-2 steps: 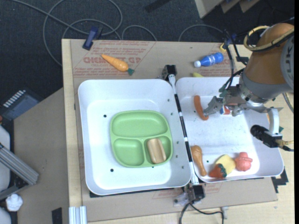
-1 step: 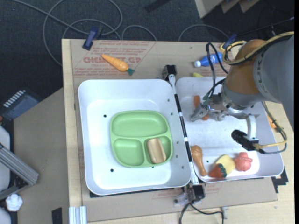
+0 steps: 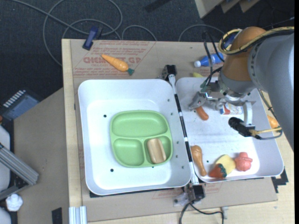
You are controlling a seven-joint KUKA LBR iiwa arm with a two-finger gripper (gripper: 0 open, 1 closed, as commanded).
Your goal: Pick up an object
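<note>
From my seat the gripper (image 3: 200,102) sits low over the far-left part of the right bin (image 3: 261,164), close to the divider between the two bins. I cannot tell how its jaws stand; the wrist hardware hides them. A small orange piece (image 3: 202,113), perhaps a toy carrot or sausage, lies right at the tip, touching or nearly so, but I do not see it clamped.

Along the near edge of that right bin lie a tan, drumstick-like piece (image 3: 197,158) by the left wall, then a yellow and red-green piece (image 3: 223,166), then a pink-red one (image 3: 243,161) toward the near-right corner.

The left bin (image 3: 93,139) carries a green divided tray (image 3: 135,125) at its middle, with a tan bread-like piece (image 3: 156,150) in the tray's near-right compartment.

On the cardboard sheet (image 3: 154,55) under the bins, beyond the left bin's far edge, lies an orange carrot (image 3: 116,63); a blue clip (image 3: 91,38) sits at the sheet's far-left corner, and a blue and white bottle (image 3: 208,60) lies beyond the right bin. Cables loop over the dark floor (image 3: 37,45) behind.
</note>
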